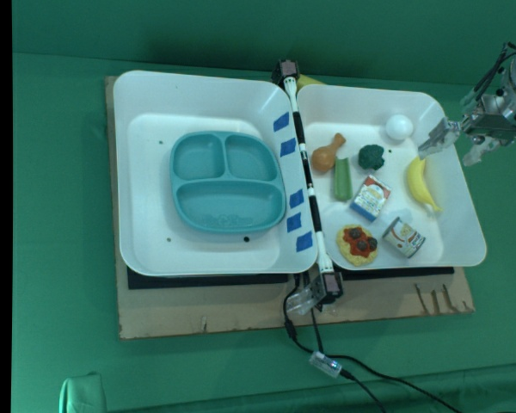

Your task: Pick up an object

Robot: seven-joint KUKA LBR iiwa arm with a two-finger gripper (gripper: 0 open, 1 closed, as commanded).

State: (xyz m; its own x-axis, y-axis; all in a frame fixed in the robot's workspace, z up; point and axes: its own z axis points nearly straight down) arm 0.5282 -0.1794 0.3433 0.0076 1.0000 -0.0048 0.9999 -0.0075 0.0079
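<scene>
The right bin (464,231) holds several toy foods: a white ball (399,126), a broccoli floret (371,156), a chicken drumstick (328,153), a green stick (342,179), a small box (371,198), a banana (420,184), a can (403,237) and a round pizza (358,244). My gripper (458,142) hangs above the bin's far right edge, just right of the ball and above the banana. Its two fingers are spread apart with nothing between them.
The left bin (146,144) carries a teal divided plate (229,181). A strip with blue tape marks (294,179) runs between the bins. Cables (344,368) trail off the bench's front edge. Green cloth surrounds the cardboard base.
</scene>
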